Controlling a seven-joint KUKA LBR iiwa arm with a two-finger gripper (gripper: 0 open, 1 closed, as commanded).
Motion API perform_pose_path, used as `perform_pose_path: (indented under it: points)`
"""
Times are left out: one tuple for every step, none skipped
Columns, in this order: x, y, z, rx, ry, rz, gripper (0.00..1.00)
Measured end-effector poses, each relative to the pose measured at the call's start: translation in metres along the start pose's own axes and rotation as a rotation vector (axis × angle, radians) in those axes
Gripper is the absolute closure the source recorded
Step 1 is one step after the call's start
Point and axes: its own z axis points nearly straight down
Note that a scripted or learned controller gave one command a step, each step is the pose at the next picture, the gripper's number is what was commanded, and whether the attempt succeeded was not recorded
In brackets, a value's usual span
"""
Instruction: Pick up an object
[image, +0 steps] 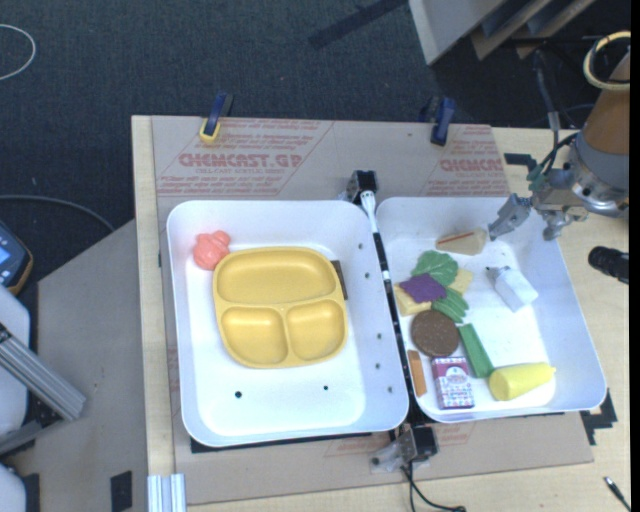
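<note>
Gripper (530, 215): over the far right part of the right bin; two fingers spread apart, released, nothing between them.
Arm (605, 150): grey with an orange band, directly behind the gripper at the view's right edge.
Right bin (575, 300): white, shallow; its far right corner lies under the gripper.
Bread slice (461, 240): tan wedge, just left of the gripper's left finger, apart from it as far as can be told.
White block (511, 285): small pale piece, just nearer the camera than the gripper, lying on the bin floor.
Greens (435, 266): leafy green item, left of and nearer than the gripper, beside the bread slice.
Purple piece (421, 290): touching the greens, on their near side.
Brown disc (435, 333): round, nearer than the purple piece.
Green stick (474, 349): lies just right of the brown disc.
Yellow piece (520, 379): nearly straight toward the camera from the gripper, well apart from it.
Carton (452, 383): small red and white box, near edge of the right bin.
Left bin (195, 380): white, well to the gripper's left.
Yellow tray (280, 305): three compartments, in the left bin.
Pink item (210, 248): touching the tray's far left corner.
Worktop (300, 155): board carrying both bins.
</note>
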Motion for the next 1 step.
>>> perform_pose_path:
  points:
    - [0.0004,0.0035,-0.0091,-0.015,-0.004,-0.003,0.0]
